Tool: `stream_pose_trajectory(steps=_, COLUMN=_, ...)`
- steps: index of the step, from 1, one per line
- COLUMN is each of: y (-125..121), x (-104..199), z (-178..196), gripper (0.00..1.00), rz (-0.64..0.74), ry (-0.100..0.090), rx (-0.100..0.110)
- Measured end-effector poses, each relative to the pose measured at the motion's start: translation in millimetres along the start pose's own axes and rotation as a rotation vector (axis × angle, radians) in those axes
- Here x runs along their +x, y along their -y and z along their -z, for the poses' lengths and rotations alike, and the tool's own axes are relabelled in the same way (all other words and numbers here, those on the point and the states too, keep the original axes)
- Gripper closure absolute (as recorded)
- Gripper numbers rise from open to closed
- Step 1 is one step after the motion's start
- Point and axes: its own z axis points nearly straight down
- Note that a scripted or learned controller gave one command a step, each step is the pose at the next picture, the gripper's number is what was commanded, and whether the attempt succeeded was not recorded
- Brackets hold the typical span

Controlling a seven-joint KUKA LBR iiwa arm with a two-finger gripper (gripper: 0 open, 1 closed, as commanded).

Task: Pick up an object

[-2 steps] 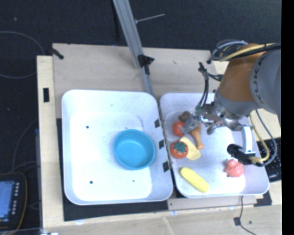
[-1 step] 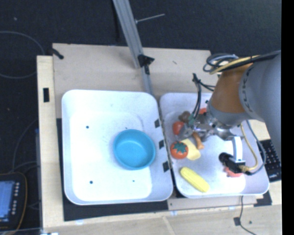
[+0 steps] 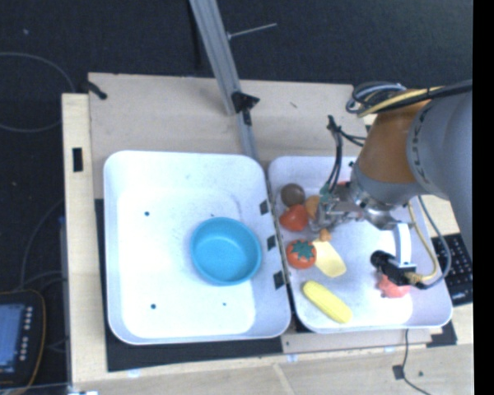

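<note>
The gripper (image 3: 323, 212) hangs low in the right bin (image 3: 428, 307), touching or just above the tomato (image 3: 295, 218); its grip I cannot tell. A banana (image 3: 327, 301) lies nearer, a bowl (image 3: 225, 250) left.

Robotics lab, bare bench (image 3: 173, 109) with two white bins (image 3: 132, 179), cables, dark carpeted floor, corner monitor (image 3: 8, 336)

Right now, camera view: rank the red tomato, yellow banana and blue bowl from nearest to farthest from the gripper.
1. Red tomato: right bin, just left of the gripper.
2. Yellow banana: right bin, near its front edge.
3. Blue bowl: in the left bin.
</note>
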Motion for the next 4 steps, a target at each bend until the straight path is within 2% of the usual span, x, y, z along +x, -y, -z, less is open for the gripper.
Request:
stream_pose_trajectory(steps=2, y=-5, x=-4, z=122, gripper=1.00, rz=0.015, ry=0.000, rx=-0.002)
stream_pose_trajectory(steps=3, y=-8, x=54, z=116, gripper=1.00, rz=0.018, ry=-0.001, rx=0.007)
stream_pose_trajectory(steps=4, y=5, x=110, z=121, gripper=1.00, rz=0.019, ry=-0.002, rx=0.007)
